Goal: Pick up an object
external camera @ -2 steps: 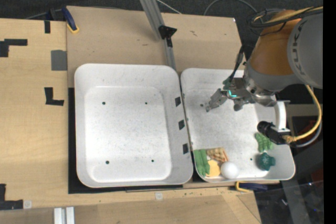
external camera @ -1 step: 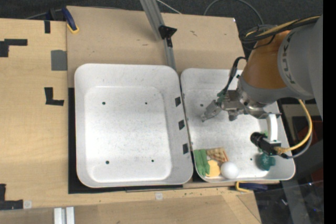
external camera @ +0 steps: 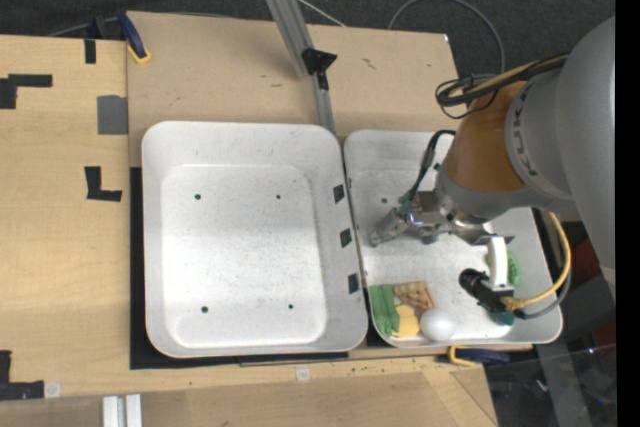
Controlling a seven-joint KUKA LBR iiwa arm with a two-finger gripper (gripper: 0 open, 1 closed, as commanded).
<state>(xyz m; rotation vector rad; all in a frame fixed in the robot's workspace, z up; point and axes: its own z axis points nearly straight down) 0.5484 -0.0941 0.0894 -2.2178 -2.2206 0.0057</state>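
My gripper (external camera: 385, 233) hangs low over the middle of the right bin (external camera: 390, 155), its grey fingers pointing left toward the divider between the bins. Nothing shows between them. Along the right bin's near edge lie several small objects: a green and yellow piece (external camera: 387, 311), a tan patterned block (external camera: 413, 294) and a white ball (external camera: 437, 325). A green item (external camera: 513, 270) lies near the bin's right side, partly hidden by the wrist hardware.
The left bin (external camera: 245, 235) stands beside the right one, sharing a raised edge with black clips. A slanted metal bar (external camera: 285, 0) crosses the bench behind the bins. The arm's body covers the right bin's right side.
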